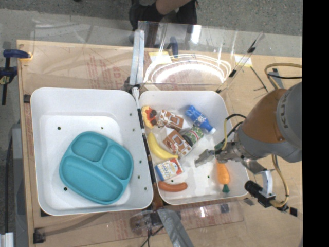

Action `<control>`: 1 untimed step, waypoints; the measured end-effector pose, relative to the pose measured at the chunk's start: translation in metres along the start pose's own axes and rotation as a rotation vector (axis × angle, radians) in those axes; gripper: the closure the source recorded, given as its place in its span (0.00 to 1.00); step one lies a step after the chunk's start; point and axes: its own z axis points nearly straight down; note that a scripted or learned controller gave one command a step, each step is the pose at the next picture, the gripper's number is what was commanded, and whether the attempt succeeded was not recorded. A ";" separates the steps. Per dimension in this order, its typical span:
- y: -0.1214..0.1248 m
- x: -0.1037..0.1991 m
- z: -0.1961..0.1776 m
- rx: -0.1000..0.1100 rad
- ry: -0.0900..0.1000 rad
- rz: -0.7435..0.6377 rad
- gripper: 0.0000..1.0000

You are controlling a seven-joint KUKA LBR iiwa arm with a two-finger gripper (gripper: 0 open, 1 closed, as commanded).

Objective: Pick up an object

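Observation:
My gripper hangs over the right side of the right bin, reaching in from the right on the grey arm with its orange band. An orange carrot lies just below and right of it on the bin floor. To its left are two brown snack cartons, a green can, a blue bottle, a banana, a small white and red carton and a sausage. Nothing is seen held.
The left bin holds a teal divided plate. A clear plastic box stands behind the right bin. Cables run along the bench at the right. A blue clamp sits at the far left edge.

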 end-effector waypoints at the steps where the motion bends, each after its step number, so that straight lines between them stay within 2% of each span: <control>1: -0.009 -0.006 -0.006 -0.003 -0.007 0.010 0.00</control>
